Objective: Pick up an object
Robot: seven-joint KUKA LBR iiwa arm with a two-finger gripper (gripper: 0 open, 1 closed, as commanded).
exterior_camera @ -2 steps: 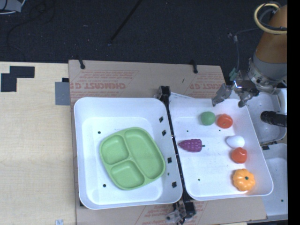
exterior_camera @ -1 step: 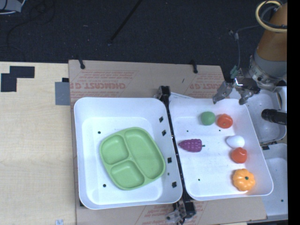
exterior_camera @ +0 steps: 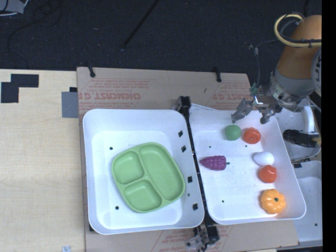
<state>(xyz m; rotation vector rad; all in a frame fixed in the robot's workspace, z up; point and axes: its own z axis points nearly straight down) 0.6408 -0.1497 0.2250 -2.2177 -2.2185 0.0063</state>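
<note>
The jaws (exterior_camera: 255,111) hang spread wide and empty over the right bin's (exterior_camera: 236,214) far rim. The green ball (exterior_camera: 232,132) and the orange one (exterior_camera: 252,136) lie just below them, toward the camera, the nearest pickings.

arm (exterior_camera: 300,56) cut off at right edge, end effector (exterior_camera: 254,111) fingers blurred

The arm (exterior_camera: 300,62) has a rounded orange band at its upper part, ringed by a loop of pale yellowish cable (exterior_camera: 290,29). Below that sits a grey cylindrical wrist section. The gripper (exterior_camera: 255,111) is silvery grey metal with small bright highlights, its thin jaws dull grey.
</note>
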